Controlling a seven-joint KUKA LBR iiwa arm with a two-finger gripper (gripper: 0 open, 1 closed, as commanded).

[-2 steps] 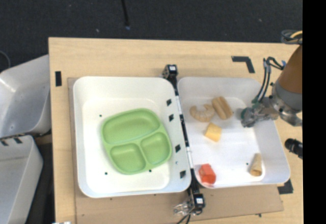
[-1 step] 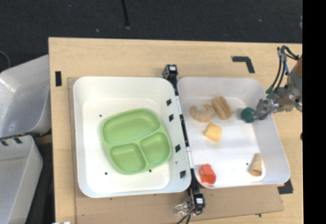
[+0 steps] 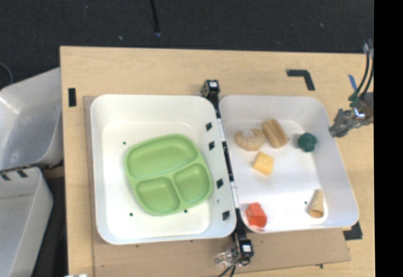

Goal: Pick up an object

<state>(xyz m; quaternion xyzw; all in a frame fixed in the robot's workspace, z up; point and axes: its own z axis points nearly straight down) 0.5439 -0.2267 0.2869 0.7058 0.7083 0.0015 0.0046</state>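
Hand [image 3: 345, 123] sits at the far right edge of the view, just over the right rim of the right bin [image 3: 334, 169], only partly visible with cables above it; can't tell if it is wide or narrow, and nothing is seen in it. Nearest item is a dark green ball [image 3: 306, 141] in the upper right of that bin, near the hand but apart from it. Left of the ball, a tan bread roll [image 3: 274, 133] and a curved croissant-like piece [image 3: 250, 139] lie just beside each other, touching or nearly so. Below them, a yellow cheese-like block [image 3: 264, 163], apart from the rest. Low in the bin, a red block [image 3: 255, 215] sits near the bottom left corner close to the divider, and a tan cone [image 3: 316, 204] lies near the bottom right corner. All six candidate objects rest on the bin floor. Left bin [image 3: 104, 143] holds a light green three-compartment tray [image 3: 169, 174], roughly centred, turned a bit askew. Both bins sit side by side on the light wood worktop [image 3: 157, 71], joined along the middle by small black clips. White boxy equipment [image 3: 28, 143] stands off the worktop's left side.
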